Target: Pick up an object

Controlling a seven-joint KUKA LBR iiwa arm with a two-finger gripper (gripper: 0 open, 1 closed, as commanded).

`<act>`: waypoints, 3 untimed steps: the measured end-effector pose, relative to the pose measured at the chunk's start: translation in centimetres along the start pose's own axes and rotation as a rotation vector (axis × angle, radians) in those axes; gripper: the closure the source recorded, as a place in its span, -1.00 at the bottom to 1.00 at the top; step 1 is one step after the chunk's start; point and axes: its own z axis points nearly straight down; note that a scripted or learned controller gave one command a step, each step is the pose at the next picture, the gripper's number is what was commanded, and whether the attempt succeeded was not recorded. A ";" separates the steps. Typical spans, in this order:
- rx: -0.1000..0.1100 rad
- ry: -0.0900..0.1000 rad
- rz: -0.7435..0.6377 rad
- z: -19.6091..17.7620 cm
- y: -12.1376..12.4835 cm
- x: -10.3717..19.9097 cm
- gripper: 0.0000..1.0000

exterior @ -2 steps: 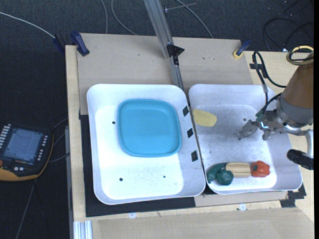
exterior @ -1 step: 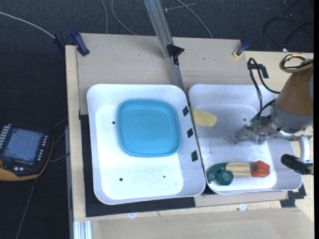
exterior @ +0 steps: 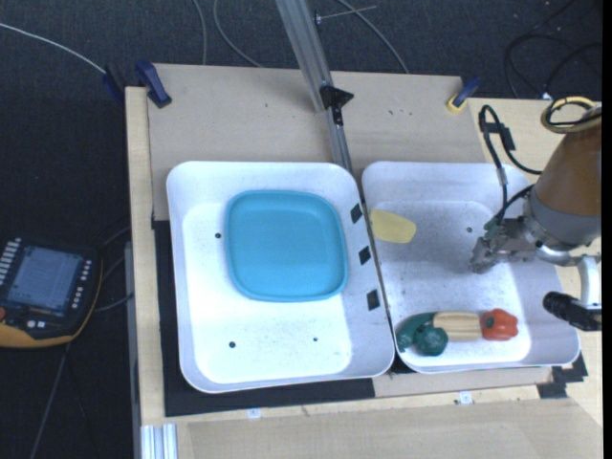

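Note:
My gripper (exterior: 486,254) hangs low over the right part of the right bin (exterior: 435,228), above bare bin floor, with the grey and orange arm behind it at the right edge. A flat yellow piece (exterior: 393,226) lies at that bin's left side, well left of the gripper. Along the front wall sit a dark green object (exterior: 423,336), a tan cylinder (exterior: 459,326) and a red object (exterior: 499,324), side by side and touching. They are below the gripper and apart from it.
The left bin (exterior: 196,285) holds a light blue square plate (exterior: 286,244). A metal bar (exterior: 316,60) runs down between the bins. Black cables (exterior: 495,146) trail by the arm. A handheld controller (exterior: 43,290) lies off the bench at left.

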 end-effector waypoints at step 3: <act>-0.003 -0.001 0.000 -14.9 1.6 -2.0 1.00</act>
